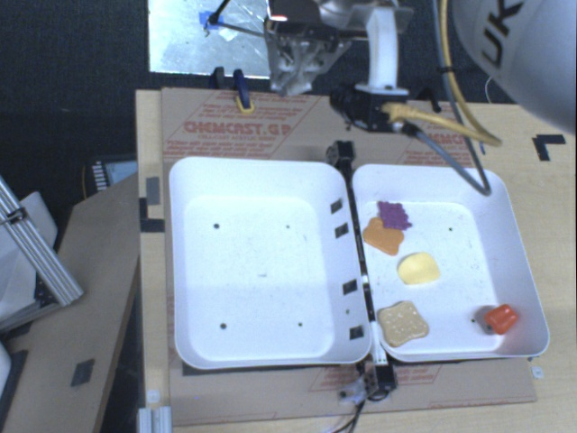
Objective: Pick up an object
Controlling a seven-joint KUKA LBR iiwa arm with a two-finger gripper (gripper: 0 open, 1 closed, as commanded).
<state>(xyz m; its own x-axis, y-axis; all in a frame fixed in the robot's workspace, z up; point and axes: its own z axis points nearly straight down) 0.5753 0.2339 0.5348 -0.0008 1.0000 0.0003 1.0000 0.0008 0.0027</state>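
Note:
The right bin [505,233] holds several small objects: a purple cluster [393,214], an orange flat piece [382,237], a pale yellow lump [418,268], a tan toast-like slice [402,323] and a small red-orange item [499,317] near its front right corner. My gripper [296,72] hangs high at the top of the view, above the bench's back edge and well behind the bins. Nothing is visible between its fingers.
The left bin [194,197] sits beside the right one, joined by black clips along the shared wall. Yellow and grey cables [442,129] trail over the back of the right bin. A cardboard sheet [236,126] lies under both bins. A metal rail [36,251] stands at the left.

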